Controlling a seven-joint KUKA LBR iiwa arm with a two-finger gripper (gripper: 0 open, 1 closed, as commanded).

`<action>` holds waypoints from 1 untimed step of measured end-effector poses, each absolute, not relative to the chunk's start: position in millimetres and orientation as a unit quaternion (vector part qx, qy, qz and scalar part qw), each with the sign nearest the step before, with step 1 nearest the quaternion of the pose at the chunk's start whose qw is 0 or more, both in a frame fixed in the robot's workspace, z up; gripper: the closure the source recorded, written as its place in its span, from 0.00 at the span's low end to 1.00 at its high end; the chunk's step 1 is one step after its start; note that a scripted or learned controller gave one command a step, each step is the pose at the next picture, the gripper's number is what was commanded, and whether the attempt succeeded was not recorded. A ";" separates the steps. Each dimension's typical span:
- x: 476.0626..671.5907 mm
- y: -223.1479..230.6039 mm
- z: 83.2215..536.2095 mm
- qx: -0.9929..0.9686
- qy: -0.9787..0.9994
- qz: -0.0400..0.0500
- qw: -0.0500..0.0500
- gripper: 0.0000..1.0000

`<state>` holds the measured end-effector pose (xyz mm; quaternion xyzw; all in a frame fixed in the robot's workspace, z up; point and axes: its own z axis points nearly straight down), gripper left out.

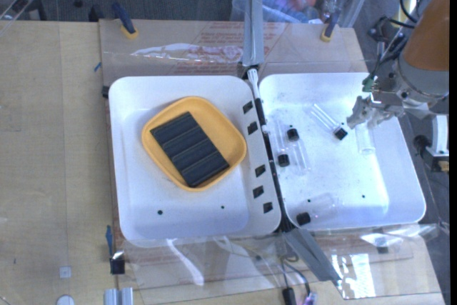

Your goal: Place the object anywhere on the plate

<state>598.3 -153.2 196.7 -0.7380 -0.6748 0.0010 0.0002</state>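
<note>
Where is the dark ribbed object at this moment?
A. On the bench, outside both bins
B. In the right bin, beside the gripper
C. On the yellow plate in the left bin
C: the dark ribbed object lies flat on the yellow plate, inside the left bin.

Bright even daylight, soft shadows, white bins (400, 182) slightly overexposed, mild blur

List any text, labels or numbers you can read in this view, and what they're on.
None can be read.
The cardboard sheet behind the bins carries faint reddish print, too blurred to read.
The yellow plate, the dark ribbed object on it and the right bin bear no visible markings.
</note>
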 end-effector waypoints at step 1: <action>598.4 -153.2 196.9 -0.738 -0.675 0.001 0.000 0.00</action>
